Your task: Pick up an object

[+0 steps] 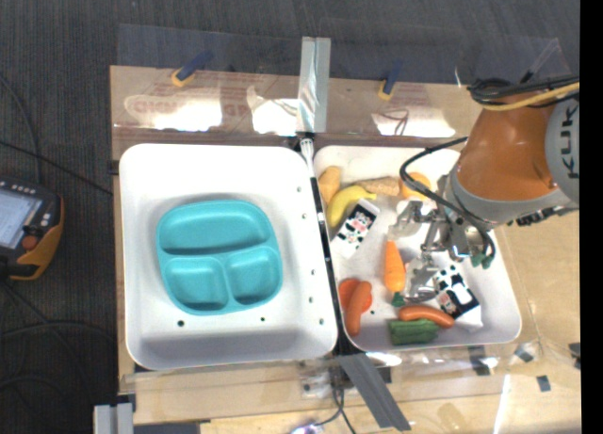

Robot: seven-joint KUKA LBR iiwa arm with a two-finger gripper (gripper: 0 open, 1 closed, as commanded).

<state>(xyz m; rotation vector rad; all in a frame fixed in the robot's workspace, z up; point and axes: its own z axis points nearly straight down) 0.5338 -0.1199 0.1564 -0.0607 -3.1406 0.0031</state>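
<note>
Teal tray [220, 253] in left bin [141, 234]; toy foods in right bin [504, 314], gripper [429, 267] fingers spread above them

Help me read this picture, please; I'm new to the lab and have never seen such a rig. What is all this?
One camera looks down at a slant on a bench with two shallow white bins. The grey robot arm with an orange band reaches in from the right; its two-finger gripper hangs low over the right white bin. That bin holds toy food: a yellow banana, an orange carrot, a green vegetable, and small black-and-white patterned boxes. The left white bin holds a teal three-compartment tray. I cannot tell whether anything is held.
</note>
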